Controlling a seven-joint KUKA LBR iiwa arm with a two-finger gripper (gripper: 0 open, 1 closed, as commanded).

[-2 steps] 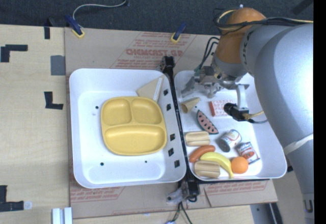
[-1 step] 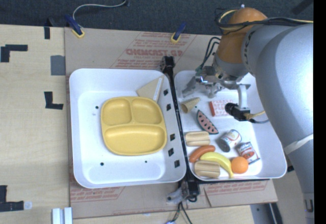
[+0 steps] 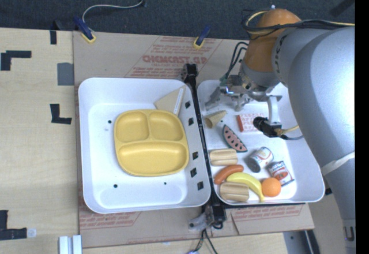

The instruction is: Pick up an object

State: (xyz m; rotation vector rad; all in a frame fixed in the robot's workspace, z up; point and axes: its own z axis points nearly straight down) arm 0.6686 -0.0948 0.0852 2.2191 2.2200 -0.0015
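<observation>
My gripper (image 3: 226,96) hangs low over the far left part of the right bin (image 3: 305,157), under the grey arm with its orange band (image 3: 266,45). Just below it lie a tan wedge (image 3: 215,118) and a red-and-white packet (image 3: 248,122). Further toward the front lie a watermelon slice (image 3: 234,138), a hot dog bun (image 3: 223,157), a sausage (image 3: 229,173), a banana (image 3: 249,183), an orange (image 3: 271,187), a bread roll (image 3: 233,191) and two small cans (image 3: 260,158) (image 3: 279,171). I see nothing held in the gripper.
The left bin (image 3: 95,131) holds a yellow divided plate (image 3: 152,142) and a beige wedge (image 3: 170,100) at its far right corner. A black divider (image 3: 196,131) runs between the bins. The arm's bulk covers the right bin's far right side.
</observation>
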